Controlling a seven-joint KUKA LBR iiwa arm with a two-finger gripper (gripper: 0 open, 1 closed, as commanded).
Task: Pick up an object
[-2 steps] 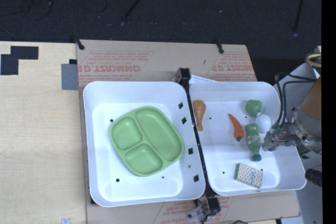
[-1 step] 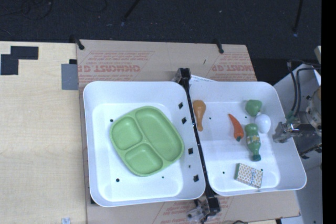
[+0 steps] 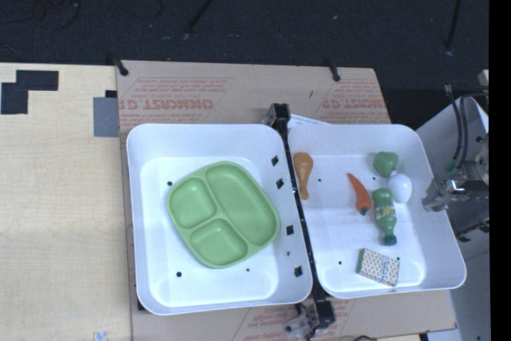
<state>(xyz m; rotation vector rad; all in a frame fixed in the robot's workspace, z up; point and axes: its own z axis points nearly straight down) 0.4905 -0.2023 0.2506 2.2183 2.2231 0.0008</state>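
The right bin (image 3: 435,251) holds several small objects. A tan drumstick-shaped piece (image 3: 303,170) lies near the divider. An orange carrot (image 3: 359,192) sits mid-bin. A green round piece (image 3: 385,163), a white egg (image 3: 399,188) and a green bottle (image 3: 385,216) cluster toward the right. A small patterned box (image 3: 378,267) lies near the front. My gripper (image 3: 444,194) hangs at the bin's right rim, just right of the egg, with nothing seen in it.
A green divided plate (image 3: 222,213) lies in the left bin (image 3: 152,164). A black divider (image 3: 294,204) runs between the bins. Both bins rest on brown cardboard (image 3: 207,96). Cables (image 3: 461,132) hang by the arm at the right.
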